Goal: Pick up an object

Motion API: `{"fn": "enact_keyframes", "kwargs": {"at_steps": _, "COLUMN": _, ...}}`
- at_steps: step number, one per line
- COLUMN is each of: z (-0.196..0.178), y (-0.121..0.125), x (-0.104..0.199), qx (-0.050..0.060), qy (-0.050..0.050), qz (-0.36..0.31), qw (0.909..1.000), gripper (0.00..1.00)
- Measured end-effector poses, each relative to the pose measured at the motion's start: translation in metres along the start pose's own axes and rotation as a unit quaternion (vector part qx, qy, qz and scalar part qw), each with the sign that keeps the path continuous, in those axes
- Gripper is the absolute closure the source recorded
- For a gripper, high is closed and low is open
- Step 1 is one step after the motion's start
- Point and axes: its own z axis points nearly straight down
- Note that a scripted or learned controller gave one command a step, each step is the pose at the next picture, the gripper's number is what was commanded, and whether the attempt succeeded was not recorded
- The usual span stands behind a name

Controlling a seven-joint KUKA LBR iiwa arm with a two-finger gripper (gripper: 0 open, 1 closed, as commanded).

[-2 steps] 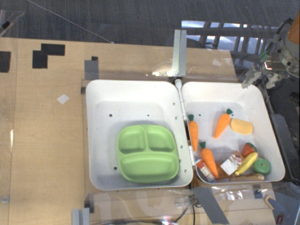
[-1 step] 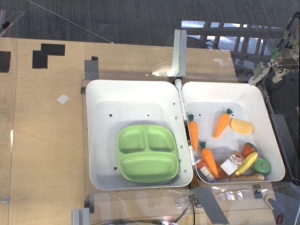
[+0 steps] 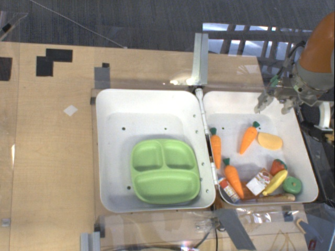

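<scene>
Right bin (image 3: 309,192): carrot (image 3: 249,138) near centre, yellow piece (image 3: 269,140) just beside. Gripper (image 3: 274,103) above bin's far edge, jaws spread, empty. Advice: descend straddling the carrot's width, clear of yellow piece.

A dark grey carpeted floor (image 3: 131,12) fills the top of the view, crossed by a thin pale line running at a slant. Below it lies the light wooden tabletop (image 3: 47,156), pale tan with a faint grain. Black stepped shapes (image 3: 52,61) are marked on its upper left part, and a small pale diamond patch (image 3: 70,110) lies further down. A grey metal post (image 3: 200,59) rises at the far edge, with a bright glint of light at its foot. Behind it stands a railed metal frame (image 3: 246,41). Grey brackets (image 3: 90,239) sit along the near edge.
</scene>
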Motion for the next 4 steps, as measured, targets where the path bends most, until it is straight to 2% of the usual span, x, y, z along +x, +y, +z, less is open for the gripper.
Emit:
{"fn": "enact_keyframes", "kwargs": {"at_steps": 1, "z": 0.018, "y": -0.01, "x": 0.001, "qx": 0.0, "qy": 0.0, "qz": 0.086, "qw": 0.9963, "gripper": 0.0}}
{"fn": "enact_keyframes", "kwargs": {"at_steps": 2, "z": 0.1, "y": -0.028, "x": 0.019, "qx": -0.001, "qy": 0.0, "qz": 0.043, "qw": 0.9991, "gripper": 0.0}}
{"fn": "enact_keyframes", "kwargs": {"at_steps": 3, "z": 0.036, "y": -0.011, "x": 0.002, "qx": -0.001, "qy": 0.0, "qz": 0.182, "qw": 0.9833, "gripper": 0.0}}
{"fn": "enact_keyframes", "kwargs": {"at_steps": 4, "z": 0.1, "y": -0.033, "x": 0.033, "qx": -0.001, "qy": 0.0, "qz": 0.083, "qw": 0.9966, "gripper": 0.0}}
